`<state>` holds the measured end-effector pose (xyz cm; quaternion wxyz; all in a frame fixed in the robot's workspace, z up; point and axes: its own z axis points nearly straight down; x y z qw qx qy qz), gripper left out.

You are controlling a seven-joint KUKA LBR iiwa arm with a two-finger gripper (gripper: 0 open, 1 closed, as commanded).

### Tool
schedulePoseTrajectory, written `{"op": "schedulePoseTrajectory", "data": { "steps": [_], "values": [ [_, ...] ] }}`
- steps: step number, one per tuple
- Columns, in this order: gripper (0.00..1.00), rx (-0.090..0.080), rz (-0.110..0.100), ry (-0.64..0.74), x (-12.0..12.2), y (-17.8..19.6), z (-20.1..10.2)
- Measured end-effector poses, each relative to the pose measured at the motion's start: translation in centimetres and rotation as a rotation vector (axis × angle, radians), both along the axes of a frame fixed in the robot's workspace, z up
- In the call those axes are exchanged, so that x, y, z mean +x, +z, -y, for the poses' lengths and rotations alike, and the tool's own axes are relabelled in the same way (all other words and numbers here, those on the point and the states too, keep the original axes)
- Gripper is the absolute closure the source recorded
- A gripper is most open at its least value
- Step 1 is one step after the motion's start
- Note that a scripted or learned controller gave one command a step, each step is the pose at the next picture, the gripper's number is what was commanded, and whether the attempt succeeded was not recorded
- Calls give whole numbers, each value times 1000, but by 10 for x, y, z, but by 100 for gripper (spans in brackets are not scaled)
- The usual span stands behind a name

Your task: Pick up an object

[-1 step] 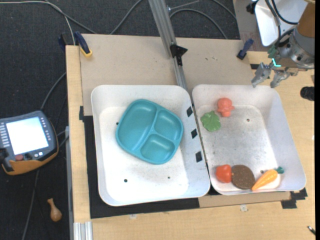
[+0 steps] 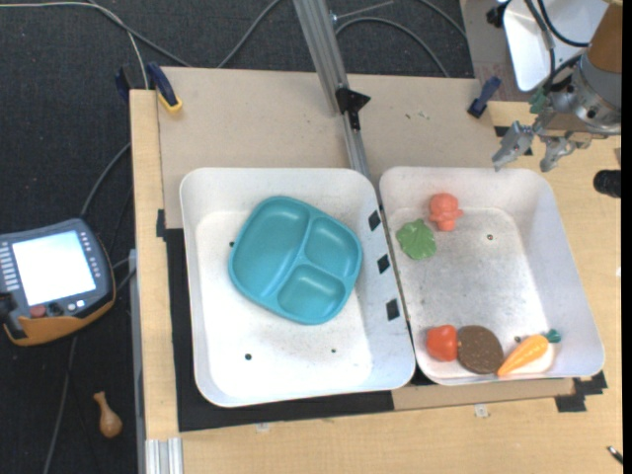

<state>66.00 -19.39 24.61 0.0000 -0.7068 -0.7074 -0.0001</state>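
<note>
Camera view puts the hand at upper right, fingers spread and grasping nothing, poised just beyond the right bin (likely staging a descent) whose pink toy and green toy lie nearest.

tray in left bin | toy foods in right bin

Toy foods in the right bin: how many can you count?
5. Pink piece and green piece sit at the far left; tomato, brown disc and carrot line the near edge.
</note>
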Motion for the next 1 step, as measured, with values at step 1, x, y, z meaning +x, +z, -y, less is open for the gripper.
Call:
{"op": "schedulePoseTrajectory", "data": {
  "steps": [1],
  "values": [
    [0,1,-5,0,-3,-62,2]
  ]
}}
